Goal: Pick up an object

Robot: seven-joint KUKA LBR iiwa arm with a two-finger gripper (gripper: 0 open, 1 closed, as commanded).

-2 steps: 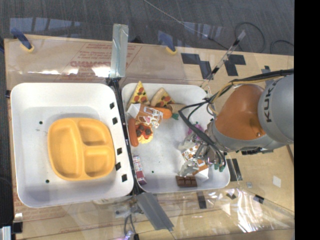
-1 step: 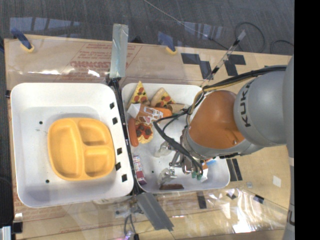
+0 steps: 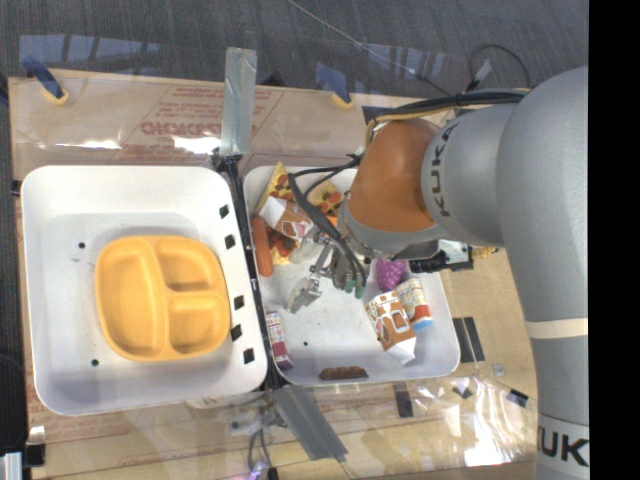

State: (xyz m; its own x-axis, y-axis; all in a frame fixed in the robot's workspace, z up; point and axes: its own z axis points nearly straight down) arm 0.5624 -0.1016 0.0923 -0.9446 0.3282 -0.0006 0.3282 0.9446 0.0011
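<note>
From the overhead camera you see the end effector [image 3: 318, 280] low in the right bin [image 3: 440, 353], over its middle floor; you cannot tell how it is set. A red sausage-shaped object [image 3: 262, 247] lies just left of it by the bin's left wall, and a printed orange-and-white packet [image 3: 393, 320] lies just right. The arm [image 3: 470, 183] reaches in from the right, bent down over the bin's far half. The left bin [image 3: 60, 203] holds a yellow divided tray [image 3: 160, 296].

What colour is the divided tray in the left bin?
Yellow-orange, plain with no pattern; the divided tray shows clearly in the camera view.
</note>
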